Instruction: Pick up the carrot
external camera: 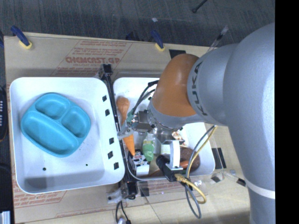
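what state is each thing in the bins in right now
carrot: lying in the right bin by its left wall, partly hidden by the arm
blue divided plate: right side up in the left bin, nothing in it
claw: low over the right bin's clutter

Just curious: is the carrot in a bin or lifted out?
In: the carrot lies along the right bin's left wall, partly under the gripper.

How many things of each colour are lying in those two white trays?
Blue: 1, the divided plate
Orange: 1, the carrot
Green: 1, a small item
Brown: 1, a lump, partly hidden by the arm
Total: 4 that I can make out
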Action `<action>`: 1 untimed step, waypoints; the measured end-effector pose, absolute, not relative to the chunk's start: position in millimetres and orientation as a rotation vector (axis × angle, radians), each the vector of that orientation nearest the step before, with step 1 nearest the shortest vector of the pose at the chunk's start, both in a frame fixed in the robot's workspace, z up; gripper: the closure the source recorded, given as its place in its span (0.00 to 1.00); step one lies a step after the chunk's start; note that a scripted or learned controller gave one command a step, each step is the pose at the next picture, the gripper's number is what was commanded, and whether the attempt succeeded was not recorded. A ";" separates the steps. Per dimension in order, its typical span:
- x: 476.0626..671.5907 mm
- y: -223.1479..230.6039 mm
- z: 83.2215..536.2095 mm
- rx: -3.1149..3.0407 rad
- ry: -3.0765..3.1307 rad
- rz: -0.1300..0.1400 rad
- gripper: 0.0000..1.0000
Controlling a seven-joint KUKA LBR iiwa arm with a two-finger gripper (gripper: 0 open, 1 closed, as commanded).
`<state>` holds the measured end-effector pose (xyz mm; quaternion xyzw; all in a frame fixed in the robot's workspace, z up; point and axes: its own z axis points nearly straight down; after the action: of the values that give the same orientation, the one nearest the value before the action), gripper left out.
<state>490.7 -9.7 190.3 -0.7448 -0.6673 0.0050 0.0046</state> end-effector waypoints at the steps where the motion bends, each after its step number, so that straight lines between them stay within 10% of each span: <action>1: 490.8 -10.1 190.4 -2.336 -2.089 0.015 0.00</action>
<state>490.8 -10.1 190.4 -0.7454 -0.6665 0.0049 0.0041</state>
